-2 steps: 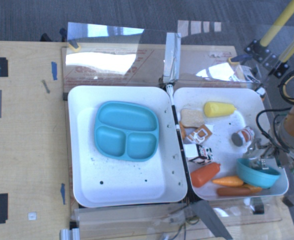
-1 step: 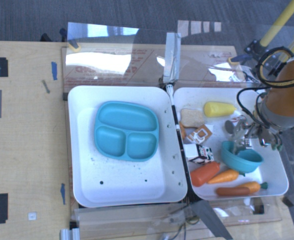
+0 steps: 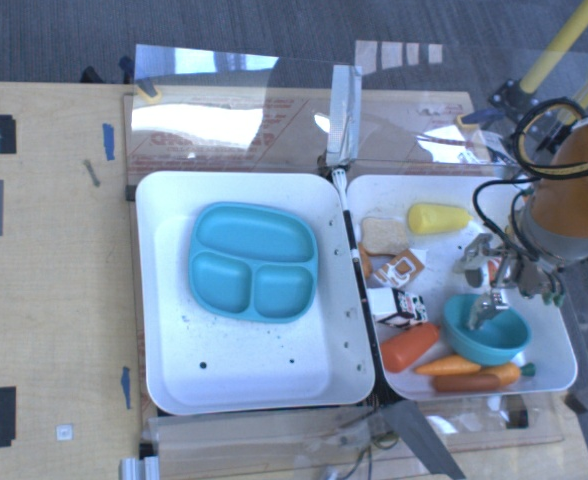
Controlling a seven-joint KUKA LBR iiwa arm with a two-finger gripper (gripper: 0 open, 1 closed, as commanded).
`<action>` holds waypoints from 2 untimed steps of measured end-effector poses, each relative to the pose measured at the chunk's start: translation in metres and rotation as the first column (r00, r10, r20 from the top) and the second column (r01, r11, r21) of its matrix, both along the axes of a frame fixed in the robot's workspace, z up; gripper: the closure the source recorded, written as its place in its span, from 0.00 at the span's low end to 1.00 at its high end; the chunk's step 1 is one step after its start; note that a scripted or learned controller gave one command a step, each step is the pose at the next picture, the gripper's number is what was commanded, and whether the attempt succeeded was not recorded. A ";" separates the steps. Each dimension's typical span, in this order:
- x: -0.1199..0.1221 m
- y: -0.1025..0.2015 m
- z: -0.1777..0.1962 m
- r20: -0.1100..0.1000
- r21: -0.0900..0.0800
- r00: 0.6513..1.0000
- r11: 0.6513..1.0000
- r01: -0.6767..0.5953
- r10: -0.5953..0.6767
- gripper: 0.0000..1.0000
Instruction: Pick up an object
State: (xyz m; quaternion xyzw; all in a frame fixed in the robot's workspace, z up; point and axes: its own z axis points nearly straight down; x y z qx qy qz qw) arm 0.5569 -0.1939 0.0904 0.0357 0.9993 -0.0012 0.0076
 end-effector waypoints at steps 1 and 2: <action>0.004 0.000 0.015 0.012 -0.004 1.000 1.000 -0.001 0.001 1.00; 0.021 -0.030 0.007 0.010 -0.005 0.996 0.996 -0.089 0.089 1.00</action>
